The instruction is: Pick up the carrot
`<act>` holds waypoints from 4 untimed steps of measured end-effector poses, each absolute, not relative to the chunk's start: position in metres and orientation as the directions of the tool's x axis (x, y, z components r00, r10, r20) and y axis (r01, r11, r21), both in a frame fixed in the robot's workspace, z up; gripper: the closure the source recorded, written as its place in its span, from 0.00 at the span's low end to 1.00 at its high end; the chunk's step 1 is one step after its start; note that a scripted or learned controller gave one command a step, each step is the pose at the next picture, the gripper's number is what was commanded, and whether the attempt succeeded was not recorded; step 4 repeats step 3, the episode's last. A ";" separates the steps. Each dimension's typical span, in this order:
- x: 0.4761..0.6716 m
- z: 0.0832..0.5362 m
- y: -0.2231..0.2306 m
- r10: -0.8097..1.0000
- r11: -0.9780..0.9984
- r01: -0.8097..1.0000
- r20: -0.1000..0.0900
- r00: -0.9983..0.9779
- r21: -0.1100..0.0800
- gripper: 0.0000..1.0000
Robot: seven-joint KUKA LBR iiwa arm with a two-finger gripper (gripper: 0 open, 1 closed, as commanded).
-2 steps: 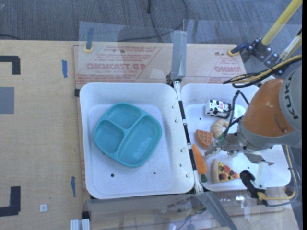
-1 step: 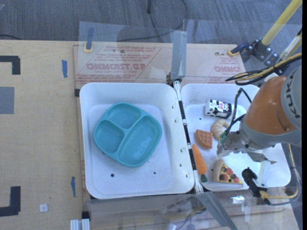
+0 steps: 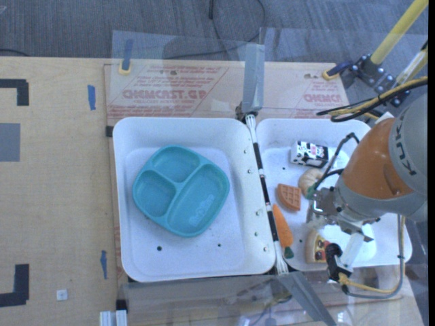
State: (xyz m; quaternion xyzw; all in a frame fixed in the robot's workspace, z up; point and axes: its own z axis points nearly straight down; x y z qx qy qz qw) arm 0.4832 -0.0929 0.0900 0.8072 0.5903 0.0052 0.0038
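— Two white bins sit side by side on the bench, right? What's in the left bin (image 3: 136,250)?

— One thing: a teal divided plate (image 3: 181,189) with three compartments, turned at an angle near the bin's middle. Nothing lies in its sections.

— And the right bin (image 3: 279,136)?

— More crowded. Toward the back lies a small black-and-white patterned item (image 3: 309,153). Nearer the front sits a brown waffle-textured piece (image 3: 289,197), with a pale tan rounded object (image 3: 311,178) just beside it, partly behind the arm. Lower down is a yellowish item (image 3: 315,247) with a bit of red, tucked under the wrist.

— Where is the carrot (image 3: 282,228)?

— In the right bin, hard against its left wall, close to the divider between the bins, just below the waffle piece. It lies flat on the bin floor.

— Which way does it run?

— Its long axis goes nearly front to back, slanting slightly. The orange body sits at the upper end and the dark green tip points toward the front edge, leaning a little to the right.

— Is the gripper (image 3: 325,212) on it?

— No. The gripper hangs over the right bin, to the right of the carrot and apart from it, above the yellowish item. The orange-banded arm (image 3: 377,165) covers much of that side.

— Open or closed?

— I cannot tell from this angle, and nothing visibly sits in its grasp.
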 end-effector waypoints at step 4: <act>0.479 0.184 -0.031 0.206 -0.979 0.206 -0.004 0.979 -0.002 1.00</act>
